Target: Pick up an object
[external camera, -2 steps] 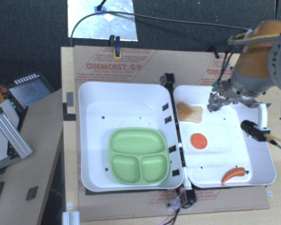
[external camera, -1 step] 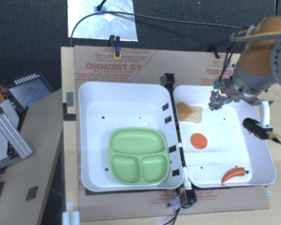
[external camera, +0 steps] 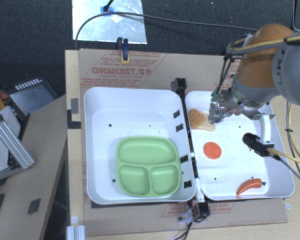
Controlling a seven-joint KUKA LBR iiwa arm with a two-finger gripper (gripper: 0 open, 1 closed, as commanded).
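Reaching into the right shallow white bin (external camera: 282, 181), our grey two-finger gripper (external camera: 216, 115) sits over the tan bread-like slice (external camera: 199, 120) near the divider; we cannot tell its grip.

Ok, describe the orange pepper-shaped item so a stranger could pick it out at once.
Go to the right-hand white bin of the two. Look along its near edge, toward the front right corner: the pepper lies there, apart from the round red-orange disc farther in. It is the only long, curved orange piece, with a small dark green stem end.
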